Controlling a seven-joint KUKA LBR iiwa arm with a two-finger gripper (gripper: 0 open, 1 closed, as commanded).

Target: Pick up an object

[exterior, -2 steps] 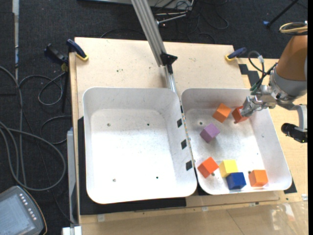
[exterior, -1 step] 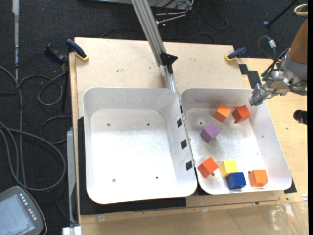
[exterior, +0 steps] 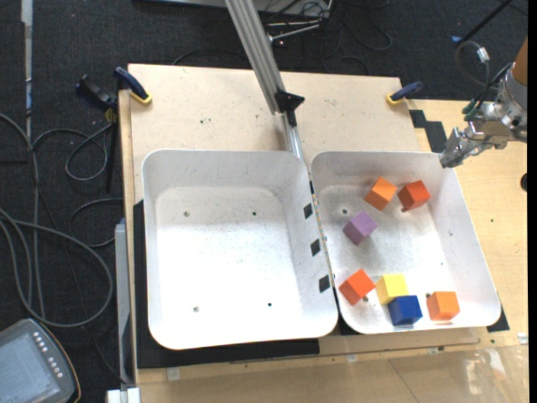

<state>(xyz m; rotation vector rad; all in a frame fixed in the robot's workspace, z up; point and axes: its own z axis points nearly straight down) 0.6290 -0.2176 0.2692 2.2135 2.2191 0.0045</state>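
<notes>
We see seven blocks in the right bin point(exterior: 470, 250): orange point(exterior: 381, 193) and red point(exterior: 414, 195) at twelve o'clock, purple point(exterior: 361, 227) near centre, and orange-red point(exterior: 357, 285), yellow point(exterior: 391, 287), blue point(exterior: 405, 310) and orange point(exterior: 443, 306) at six. The gripper point(exterior: 451, 156) hovers outside at one o'clock; we cannot tell its state.

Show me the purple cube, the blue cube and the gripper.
purple cube point(exterior: 360, 227), camera view, top face
blue cube point(exterior: 405, 310), camera view, top face
gripper point(exterior: 450, 155), camera view, between its fingertips
</notes>
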